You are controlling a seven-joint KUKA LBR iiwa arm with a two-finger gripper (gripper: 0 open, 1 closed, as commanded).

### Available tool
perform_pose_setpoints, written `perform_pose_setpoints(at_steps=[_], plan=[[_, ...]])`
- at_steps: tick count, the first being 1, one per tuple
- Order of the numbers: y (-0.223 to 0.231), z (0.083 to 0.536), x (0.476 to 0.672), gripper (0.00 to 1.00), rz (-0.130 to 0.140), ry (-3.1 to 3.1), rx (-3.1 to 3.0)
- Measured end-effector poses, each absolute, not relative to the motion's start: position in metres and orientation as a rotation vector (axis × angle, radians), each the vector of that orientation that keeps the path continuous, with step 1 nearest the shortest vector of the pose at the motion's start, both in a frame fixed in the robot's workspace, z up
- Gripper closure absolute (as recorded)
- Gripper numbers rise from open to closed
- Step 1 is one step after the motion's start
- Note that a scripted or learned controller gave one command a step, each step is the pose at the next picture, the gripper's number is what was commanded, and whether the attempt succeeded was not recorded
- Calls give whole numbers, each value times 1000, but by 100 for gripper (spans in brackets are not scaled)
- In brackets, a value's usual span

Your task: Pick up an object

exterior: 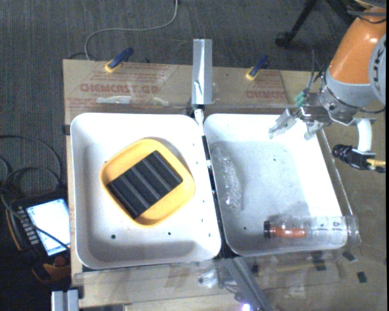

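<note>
Overhead, two white bins sit side by side on the bench, touching along their inner edges. Left bin: one yellow object with black ribbed top, rounded-square, lying flat and turned at a slant, roughly centred, nearer the back edge than the front.

Right bin: a clear tube with orange contents and a dark cap lies on its side along the front edge, cap end toward the bin's middle, the far end against the front right corner. A crumpled clear plastic piece rests beside the left wall of this bin, well apart from the tube.

Arm comes in from the right, orange band showing, over the right bin's back right corner. Tool hangs above that back edge, its two fingers spread apart, nothing between them. It sits well away from the tube and from the yellow object.

Behind the bins: cardboard sheet held by two blue-and-yellow clamps at the bench's back edge.
</note>
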State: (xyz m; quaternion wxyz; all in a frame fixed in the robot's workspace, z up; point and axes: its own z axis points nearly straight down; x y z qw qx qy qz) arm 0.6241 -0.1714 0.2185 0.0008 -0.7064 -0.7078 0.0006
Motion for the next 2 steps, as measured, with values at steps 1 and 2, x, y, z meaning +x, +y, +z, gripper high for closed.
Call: perform_pose_setpoints(at_steps=[1, 2], plan=[[-180, 196, 569, 0, 3, -2316, -2121], [-141, 117, 494, 0, -1, -2499, -1897]])
